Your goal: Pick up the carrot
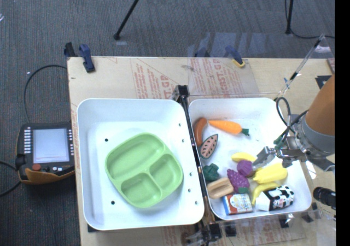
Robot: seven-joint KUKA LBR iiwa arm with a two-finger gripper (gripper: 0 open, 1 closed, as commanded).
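Camera view: my arm reaches in from the right; my gripper [266,156] hangs low, fingers apart, beside the yellow toys, well below the carrot [226,126].

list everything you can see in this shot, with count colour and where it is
orange toy carrot: 1, orange with green tip, right bin, far side
green divided plastic plate: 1, light green, left bin
shallow white bins: 2, white, side by side on bench
brown toy sausage: 1, reddish brown, right bin by the divider
watermelon slice toy: 1, brown-red, below the sausage
purple toy grapes: 1, purple, right bin centre
yellow toy bananas: 2, yellow, right bin, near side
black-and-white milk carton: 1, near right corner
teach pendant: 1, black and orange, floor at left
gripper: 1, grey, above the bananas
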